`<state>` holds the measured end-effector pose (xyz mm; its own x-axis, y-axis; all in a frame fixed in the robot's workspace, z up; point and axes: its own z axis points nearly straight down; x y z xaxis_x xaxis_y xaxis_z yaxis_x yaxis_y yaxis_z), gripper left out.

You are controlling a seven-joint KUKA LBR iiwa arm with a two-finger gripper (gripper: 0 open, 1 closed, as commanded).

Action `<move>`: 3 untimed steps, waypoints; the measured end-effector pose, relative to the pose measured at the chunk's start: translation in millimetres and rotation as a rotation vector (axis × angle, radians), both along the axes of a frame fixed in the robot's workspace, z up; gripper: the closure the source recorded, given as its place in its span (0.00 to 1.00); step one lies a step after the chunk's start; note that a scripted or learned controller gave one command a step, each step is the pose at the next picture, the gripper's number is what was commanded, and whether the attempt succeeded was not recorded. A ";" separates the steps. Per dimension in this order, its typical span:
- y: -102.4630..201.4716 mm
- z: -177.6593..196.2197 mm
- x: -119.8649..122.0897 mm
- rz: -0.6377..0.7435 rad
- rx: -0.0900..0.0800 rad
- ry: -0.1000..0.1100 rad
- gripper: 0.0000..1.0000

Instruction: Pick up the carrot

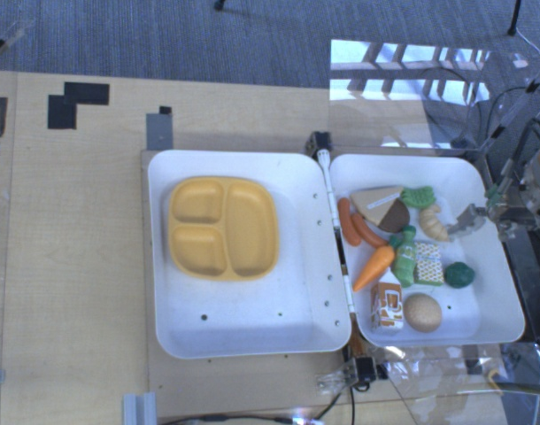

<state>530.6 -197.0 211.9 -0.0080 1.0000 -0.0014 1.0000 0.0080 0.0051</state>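
Observation:
The orange carrot (374, 266) with a green top lies tilted in the right bin (496, 282), near its left wall and just below a red sausage (353, 224). My gripper (463, 222) reaches in from the right edge and hangs over the right part of this bin, beside a pale croissant-shaped toy (434, 223). It is well to the right of the carrot and apart from it. I see nothing held in it.
Around the carrot lie a sandwich wedge (381, 206), a leafy green toy (419, 197), a green-and-white packet (427, 264), a dark green lump (459, 274), a juice box (388, 306) and a tan roll (422, 312). The left bin (252, 326) holds a yellow divided plate (223, 227).

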 end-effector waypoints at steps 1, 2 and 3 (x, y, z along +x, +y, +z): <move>100.7 -98.0 -24.4 0.236 -0.003 -0.014 0.00; 98.8 -118.5 25.0 0.022 -0.004 -0.015 0.00; 98.9 -125.8 110.3 -0.526 0.004 0.000 0.00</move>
